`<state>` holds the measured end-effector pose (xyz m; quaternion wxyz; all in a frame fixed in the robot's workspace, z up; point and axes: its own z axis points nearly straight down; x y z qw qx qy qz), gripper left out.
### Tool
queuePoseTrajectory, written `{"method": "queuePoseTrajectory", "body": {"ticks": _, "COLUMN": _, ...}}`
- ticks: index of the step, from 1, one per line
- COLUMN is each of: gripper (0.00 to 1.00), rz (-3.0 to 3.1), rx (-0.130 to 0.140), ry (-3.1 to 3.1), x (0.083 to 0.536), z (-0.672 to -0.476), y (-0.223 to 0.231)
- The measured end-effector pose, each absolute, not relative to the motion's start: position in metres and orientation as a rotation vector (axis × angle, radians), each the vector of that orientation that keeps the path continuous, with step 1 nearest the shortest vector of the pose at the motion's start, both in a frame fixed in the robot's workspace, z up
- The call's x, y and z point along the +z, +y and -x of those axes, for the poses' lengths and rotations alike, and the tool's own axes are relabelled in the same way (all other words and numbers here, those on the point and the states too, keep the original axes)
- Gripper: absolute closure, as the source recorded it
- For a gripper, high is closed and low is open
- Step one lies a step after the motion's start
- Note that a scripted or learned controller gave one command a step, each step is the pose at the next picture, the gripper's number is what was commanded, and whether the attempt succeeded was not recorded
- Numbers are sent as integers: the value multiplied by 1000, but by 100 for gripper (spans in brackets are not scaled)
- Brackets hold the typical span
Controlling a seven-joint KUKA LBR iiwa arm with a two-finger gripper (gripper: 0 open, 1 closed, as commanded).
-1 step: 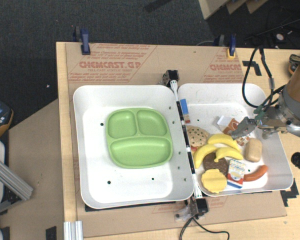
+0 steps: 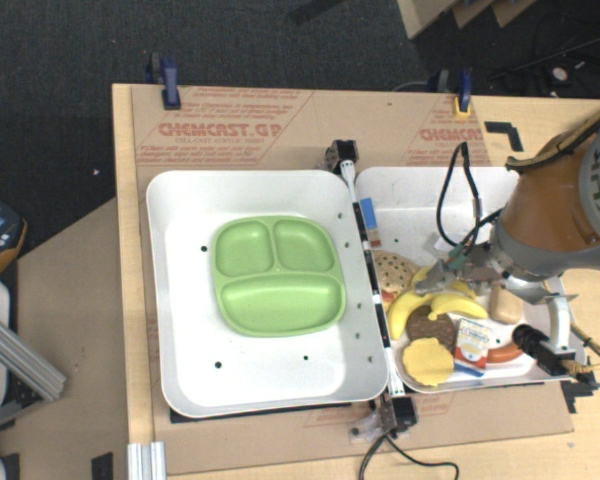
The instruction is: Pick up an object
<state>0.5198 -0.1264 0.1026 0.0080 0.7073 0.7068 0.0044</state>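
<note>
The right bin holds a heap of toy food along its front. A yellow banana curves over a brown disc, with a round yellow piece in front of them. A speckled cracker lies at the left, and a white carton and a red sausage lie at the right. My gripper is low over the heap, just above the banana's upper end. The wrist and cables hide its tip.
The left bin carries a green divided plate. A small blue item lies by the wall between the bins. A beige piece sits under the arm. The arm's orange band covers the right bin's right side.
</note>
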Motion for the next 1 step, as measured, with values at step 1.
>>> {"method": "queuePoseTrajectory", "body": {"ticks": 1, "gripper": 0, "rz": -2219, "rx": 0, "ry": 2211, "x": 85, "z": -583, "y": -208}}
